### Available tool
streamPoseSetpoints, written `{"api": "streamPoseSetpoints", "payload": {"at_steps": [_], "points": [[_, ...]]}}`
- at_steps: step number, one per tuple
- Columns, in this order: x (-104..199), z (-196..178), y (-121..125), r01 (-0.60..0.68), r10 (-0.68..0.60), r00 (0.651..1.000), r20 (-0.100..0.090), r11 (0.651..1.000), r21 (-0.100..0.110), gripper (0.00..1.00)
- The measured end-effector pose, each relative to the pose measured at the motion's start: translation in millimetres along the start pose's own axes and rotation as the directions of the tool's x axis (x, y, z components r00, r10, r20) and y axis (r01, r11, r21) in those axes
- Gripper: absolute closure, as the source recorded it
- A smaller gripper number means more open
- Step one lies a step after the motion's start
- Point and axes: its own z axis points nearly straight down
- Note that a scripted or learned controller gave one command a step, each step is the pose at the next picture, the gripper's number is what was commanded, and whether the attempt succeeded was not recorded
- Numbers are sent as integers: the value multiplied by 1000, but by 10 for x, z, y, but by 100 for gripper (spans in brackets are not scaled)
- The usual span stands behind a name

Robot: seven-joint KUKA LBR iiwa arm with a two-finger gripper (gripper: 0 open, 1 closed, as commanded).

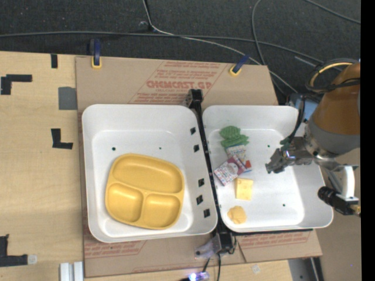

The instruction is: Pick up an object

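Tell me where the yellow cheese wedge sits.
The yellow cheese wedge lies in the right bin, below the small packet and above the yellow lump.

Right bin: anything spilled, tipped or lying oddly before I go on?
Nothing stands out. The small items lie loose along the right bin's left side: green toy, crumpled wrappers, yellow block, yellow lump. The pincer hovers to their right. The yellow tray sits flat in the left bin.
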Motion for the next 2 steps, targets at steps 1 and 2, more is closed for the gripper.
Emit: {"api": "streamPoseSetpoints", "payload": {"at_steps": [1, 2], "points": [[-1, -508, 10, 0, 0, 1000, 0, 1000, 1, 100], [602, -465, -40, 4, -4, 1000, -2, 1000, 5, 100]]}}
